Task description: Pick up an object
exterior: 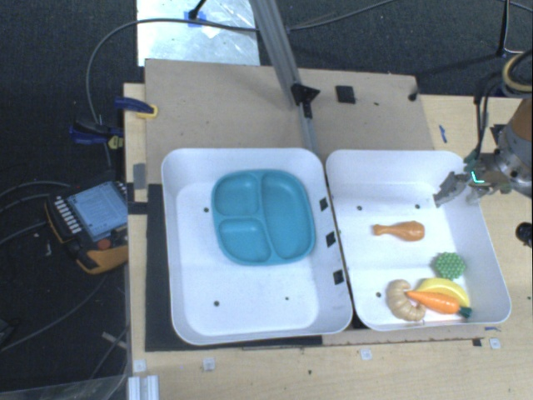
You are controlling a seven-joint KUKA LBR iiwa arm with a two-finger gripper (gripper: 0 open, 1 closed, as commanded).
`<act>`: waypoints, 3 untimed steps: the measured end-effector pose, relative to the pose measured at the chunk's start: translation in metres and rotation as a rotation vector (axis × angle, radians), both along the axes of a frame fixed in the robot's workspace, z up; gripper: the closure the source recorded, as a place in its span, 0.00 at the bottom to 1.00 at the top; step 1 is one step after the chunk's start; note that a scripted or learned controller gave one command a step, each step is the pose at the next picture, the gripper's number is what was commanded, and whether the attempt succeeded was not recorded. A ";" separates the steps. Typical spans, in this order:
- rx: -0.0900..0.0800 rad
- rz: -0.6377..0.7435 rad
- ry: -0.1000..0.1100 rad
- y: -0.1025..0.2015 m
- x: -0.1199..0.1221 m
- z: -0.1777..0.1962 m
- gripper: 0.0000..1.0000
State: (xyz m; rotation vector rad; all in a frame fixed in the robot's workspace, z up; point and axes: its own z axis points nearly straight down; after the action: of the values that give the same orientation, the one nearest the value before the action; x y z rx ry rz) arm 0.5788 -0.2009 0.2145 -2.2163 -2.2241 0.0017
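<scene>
A robotics laboratory is shown. Two white bins (250,323) are fixed on a cardboard-covered bench (275,98) over dark carpet (50,48). Loose cables (108,44), clamps (125,111) and a control pendant (92,223) are seen on the left, and toy food (425,294) is kept inside one bin.

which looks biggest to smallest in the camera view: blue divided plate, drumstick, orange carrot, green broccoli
1. blue divided plate, by far the largest
2. orange carrot and drumstick, about the same length, too close to rank
3. green broccoli, smallest
</scene>
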 end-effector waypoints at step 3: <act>0.000 -0.003 -0.001 -0.002 -0.017 -0.109 0.00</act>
State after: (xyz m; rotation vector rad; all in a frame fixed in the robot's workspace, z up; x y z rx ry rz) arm 0.5614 -0.2031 0.1055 -2.2201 -2.2218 0.0007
